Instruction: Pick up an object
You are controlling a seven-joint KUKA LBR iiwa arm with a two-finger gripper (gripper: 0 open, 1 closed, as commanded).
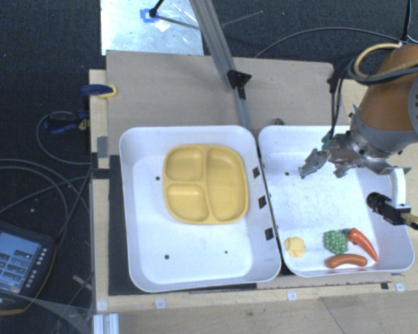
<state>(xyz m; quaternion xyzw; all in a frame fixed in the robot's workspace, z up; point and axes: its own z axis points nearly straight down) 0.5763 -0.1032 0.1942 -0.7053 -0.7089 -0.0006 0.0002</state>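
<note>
White bins: two shallow bins sit side by side on a tan bench (167, 82), the left bin (143, 256) and the right bin (279, 145) touching along their inner rims
Left bin: holds a yellow divided plate (205, 184) with three compartments, lying flat toward the far half of the bin
Right bin, near corner: four small toy foods are clustered together
Yellow lump: a small pale yellow piece (295, 246) lies at the near left of the cluster, by the bin's near wall
Green piece: a knobbly green toy vegetable (335, 241) lies to the right of the yellow lump, apart from it
Carrot: an orange-red carrot (363, 243) with a green tip lies just beside the green piece, slanted toward the near right corner
Sausage: a reddish sausage (346, 261) lies lengthwise along the near wall, just below the green piece and the carrot
Arm: grey, with an orange band (393, 89), reaches in from the right over the far half of the right bin
Gripper: the gripper (326, 165) is above the bin's bare far floor, well apart from the food cluster, its fingers spread apart with nothing between them
Bench edge: a blue clamp (97, 90) with a yellow tip grips the far left corner
Floor: dark carpet with cables and a handheld control pendant (14, 259) at the left
</note>
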